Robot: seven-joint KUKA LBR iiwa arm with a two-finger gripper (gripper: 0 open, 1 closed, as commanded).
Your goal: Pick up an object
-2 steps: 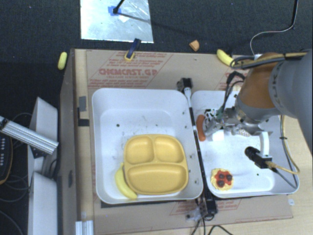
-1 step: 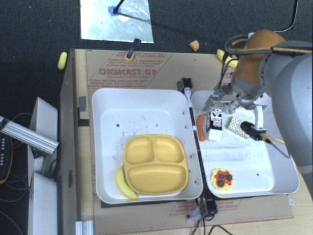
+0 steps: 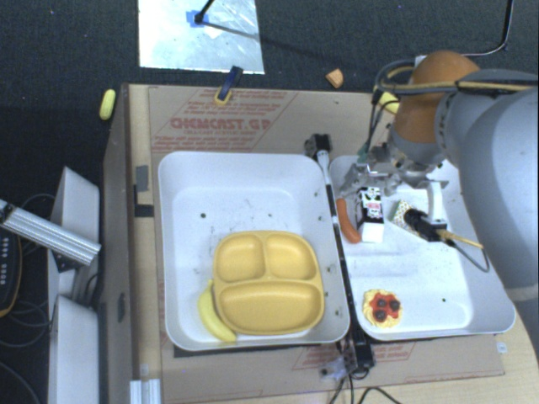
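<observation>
Where gripper [image 3: 371, 194] hovers, small black-and-white carton [image 3: 370, 206] beside orange carrot [image 3: 348, 221].

Robotics lab: KUKA arm [image 3: 472, 116] at 3 o'clock, white bins [image 3: 244, 183] on bench, dark carpet, loose cables [image 3: 25, 310] at 8 o'clock
</observation>
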